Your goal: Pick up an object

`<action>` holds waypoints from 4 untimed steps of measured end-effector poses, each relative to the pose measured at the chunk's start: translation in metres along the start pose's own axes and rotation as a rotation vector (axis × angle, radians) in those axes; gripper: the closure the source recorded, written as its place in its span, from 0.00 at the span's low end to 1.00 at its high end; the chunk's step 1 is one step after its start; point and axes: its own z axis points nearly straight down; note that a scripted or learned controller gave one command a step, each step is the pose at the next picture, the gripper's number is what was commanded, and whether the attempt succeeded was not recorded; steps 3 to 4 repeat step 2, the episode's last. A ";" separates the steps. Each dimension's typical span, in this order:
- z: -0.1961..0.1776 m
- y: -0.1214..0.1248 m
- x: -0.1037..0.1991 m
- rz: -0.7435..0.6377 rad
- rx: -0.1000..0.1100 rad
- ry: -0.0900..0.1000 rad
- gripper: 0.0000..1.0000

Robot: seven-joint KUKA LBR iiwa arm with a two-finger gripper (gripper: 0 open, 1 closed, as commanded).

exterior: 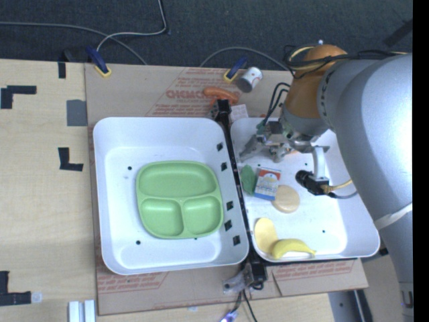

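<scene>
My gripper (271,147) hangs over the right bin's (335,237) far-left corner, jaw state unreadable, so a blind descent may miss the small box (267,183) just nearer.

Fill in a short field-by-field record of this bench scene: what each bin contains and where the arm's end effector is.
left bin: shallow white bin holding a green three-compartment plastic plate
right bin: shallow white bin holding a yellow plastic banana, a round tan disc, a small red-and-blue printed box and a green item
end effector: over the right bin's far part, above the box
held object: none visible
</scene>
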 end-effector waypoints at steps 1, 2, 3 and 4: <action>-0.001 -0.055 -0.006 0.002 0.001 -0.001 0.00; -0.009 -0.055 -0.006 0.002 0.002 -0.001 1.00; -0.009 -0.055 -0.006 0.002 0.002 -0.001 1.00; -0.009 -0.055 -0.006 0.002 0.002 -0.001 1.00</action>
